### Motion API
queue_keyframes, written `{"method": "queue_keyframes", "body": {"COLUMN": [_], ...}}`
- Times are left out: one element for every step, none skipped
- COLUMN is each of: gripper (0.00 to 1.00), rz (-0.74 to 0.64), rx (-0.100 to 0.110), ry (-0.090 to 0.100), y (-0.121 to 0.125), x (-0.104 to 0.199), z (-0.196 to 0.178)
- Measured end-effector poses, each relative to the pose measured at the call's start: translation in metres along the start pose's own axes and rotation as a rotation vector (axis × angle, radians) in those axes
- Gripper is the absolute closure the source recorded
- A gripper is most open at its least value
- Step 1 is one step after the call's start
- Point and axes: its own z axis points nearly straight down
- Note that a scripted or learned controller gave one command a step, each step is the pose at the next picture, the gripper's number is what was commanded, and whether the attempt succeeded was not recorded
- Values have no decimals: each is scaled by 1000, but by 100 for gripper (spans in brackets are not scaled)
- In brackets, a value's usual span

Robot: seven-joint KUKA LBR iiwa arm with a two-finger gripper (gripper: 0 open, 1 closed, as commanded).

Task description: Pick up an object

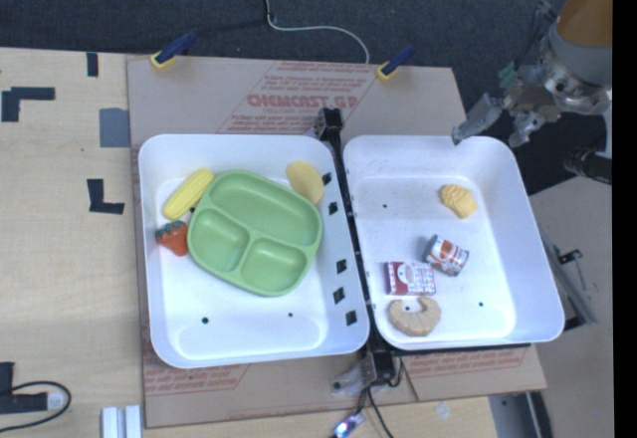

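Camera view: jaws (495,125) spread, nothing between them, poised over right white plastic bin's (518,182) far rim. Nearest candidate, small yellow toy food piece (458,199), lies just below-left, unobstructed.

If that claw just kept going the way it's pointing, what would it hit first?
Probably the right bin's upper-right rim: the gripper hangs just above that corner, pointing down and left. Depth is unclear; it might clear the rim and land on bare floor.

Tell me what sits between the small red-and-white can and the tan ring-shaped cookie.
Camera view: a flat red-and-white packet lies between the can and the cookie.
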Motion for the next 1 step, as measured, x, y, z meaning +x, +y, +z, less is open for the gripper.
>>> {"method": "queue_keyframes", "body": {"gripper": [0], "rz": [4], "rx": [17], "ry": [5], "y": [-76], "x": [-3], "z": [135]}}
